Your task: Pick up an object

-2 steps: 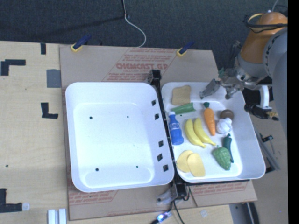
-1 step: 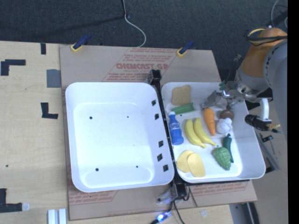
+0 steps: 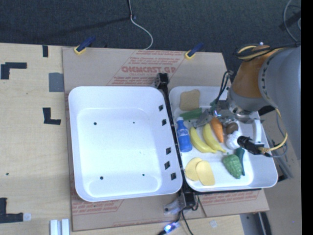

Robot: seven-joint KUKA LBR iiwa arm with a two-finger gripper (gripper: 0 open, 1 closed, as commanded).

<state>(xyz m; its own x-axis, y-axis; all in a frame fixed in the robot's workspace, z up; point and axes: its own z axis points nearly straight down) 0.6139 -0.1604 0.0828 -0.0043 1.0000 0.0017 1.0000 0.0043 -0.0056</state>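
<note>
As we look down on the bench, the biggest thing is the brown board (image 3: 142, 70) under both bins, held at its far edge by two blue-and-yellow clamps (image 3: 84, 44). On it, to the left, we have the left bin (image 3: 117, 146), wide, white and shallow. Touching its right wall is the smaller right bin (image 3: 259, 169), and that is where every object on offer lies.

Over that bin's far right corner comes the arm (image 3: 254, 80), grey with its orange band, reaching in from the right. Its gripper (image 3: 218, 113) sits low in the far half of the right bin, just above the top of the carrot. Whether it is open or closed, we cannot tell from up here, and we see nothing plainly held.

Now the objects. Two yellow bananas (image 3: 204, 139) lie side by side in the middle. A blue bottle (image 3: 184, 136) lies along the left wall, just beside them. A tan slice (image 3: 190, 100) rests flat in the far left corner. Two pale yellow pieces (image 3: 201, 172) overlap near the front edge. A dark green vegetable (image 3: 234, 165) lies to their right. The carrot (image 3: 217, 130) leans against the right-hand banana. A green piece (image 3: 191, 114) lies between slice and bottle, and a small brown lump (image 3: 230, 128) sits just right of the carrot.
</note>
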